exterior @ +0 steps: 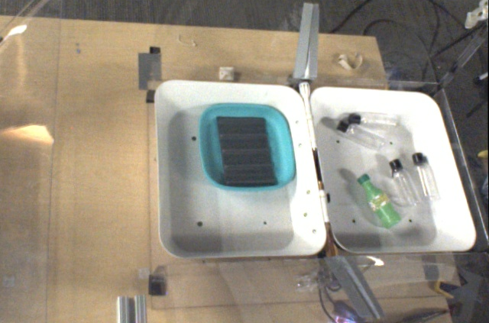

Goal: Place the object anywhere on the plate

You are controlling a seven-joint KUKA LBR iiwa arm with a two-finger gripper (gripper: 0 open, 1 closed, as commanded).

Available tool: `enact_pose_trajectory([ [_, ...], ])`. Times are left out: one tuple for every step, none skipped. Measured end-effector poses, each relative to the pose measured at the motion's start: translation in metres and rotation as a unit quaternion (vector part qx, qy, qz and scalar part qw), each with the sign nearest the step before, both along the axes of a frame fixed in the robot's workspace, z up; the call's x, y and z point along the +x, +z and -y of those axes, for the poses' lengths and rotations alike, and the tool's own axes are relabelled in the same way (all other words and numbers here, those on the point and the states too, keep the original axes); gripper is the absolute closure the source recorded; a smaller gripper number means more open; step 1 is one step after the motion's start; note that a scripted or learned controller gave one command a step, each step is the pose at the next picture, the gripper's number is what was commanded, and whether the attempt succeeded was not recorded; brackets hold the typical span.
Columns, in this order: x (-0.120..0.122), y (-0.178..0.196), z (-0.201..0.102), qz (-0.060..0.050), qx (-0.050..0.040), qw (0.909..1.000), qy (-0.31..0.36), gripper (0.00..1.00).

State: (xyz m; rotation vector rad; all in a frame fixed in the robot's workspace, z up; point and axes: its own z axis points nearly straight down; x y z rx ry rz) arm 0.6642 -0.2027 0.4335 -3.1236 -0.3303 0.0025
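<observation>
I see the green bottle [379, 201] lying tilted in the right bin [451, 161], toward its near side, with clear black-capped vials [367, 127] beside and above it. The teal plate [284, 153] sits in the left bin [176, 184], carrying a dark ridged insert [244, 151]. Both bins rest side by side on the wooden surface [76, 161]. I cannot tell the state of the hand.

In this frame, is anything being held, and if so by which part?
Nothing is held. The green bottle and three clear vials lie loose in the right bin; the teal plate sits in the left bin.
</observation>
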Motion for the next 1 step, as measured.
enact_pose_trajectory([
  [0.0000, 0.0000, 0.0000, 0.000, 0.0000, 1.0000, 0.000, 0.00],
])
